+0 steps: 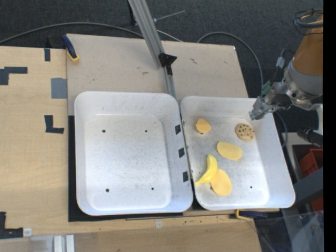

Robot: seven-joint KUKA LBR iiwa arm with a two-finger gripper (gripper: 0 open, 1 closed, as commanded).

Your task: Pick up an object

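A pale wooden counter [31, 156] carries two shallow white bins on dark carpet [236, 9] strewn with cables. The left bin [126, 101] sits beside the right bin [273, 193], which holds a banana [209, 170], a cookie [244, 132] and three yellow pieces. The claw [259, 110] hangs over the right bin's far right rim, just above the cookie; whether it is open I cannot tell.

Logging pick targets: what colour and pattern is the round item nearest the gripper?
Tan with dark specks, like a chocolate-chip cookie; clearest in the camera view, right bin.
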